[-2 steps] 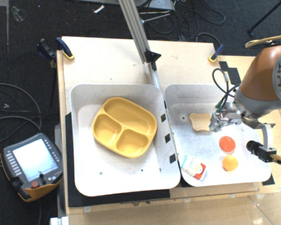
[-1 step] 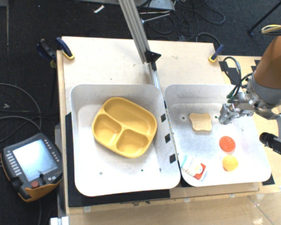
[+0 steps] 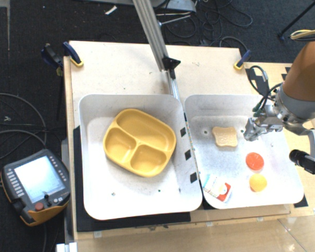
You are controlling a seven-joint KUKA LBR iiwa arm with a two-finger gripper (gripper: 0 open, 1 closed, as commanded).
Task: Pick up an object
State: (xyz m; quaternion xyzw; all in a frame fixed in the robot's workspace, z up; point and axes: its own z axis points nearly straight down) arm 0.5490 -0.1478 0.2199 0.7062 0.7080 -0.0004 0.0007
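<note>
The gripper point(image 3: 250, 134) hangs low over the right bin point(image 3: 199, 106), just right of the toast slice point(image 3: 225, 137); whether it is wide or narrow I cannot tell. An orange disc point(image 3: 254, 161) and a yellow ball point(image 3: 258, 182) lie nearer. The yellow divided plate point(image 3: 140, 142) sits in the left bin point(image 3: 89, 109).

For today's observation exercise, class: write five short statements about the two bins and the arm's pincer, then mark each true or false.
1. The yellow three-compartment plastic plate lies in the left white bin. True.
2. The tan slice of toy bread lies in the left bin. False: it lies in the right white bin.
3. The pincer is above the right bin, right of the bread. True.
4. The round orange-red piece sits on the plate. False: it rests on the right bin's floor.
5. The small round yellow piece lies nearer the camera than the orange-red piece. True.
</note>
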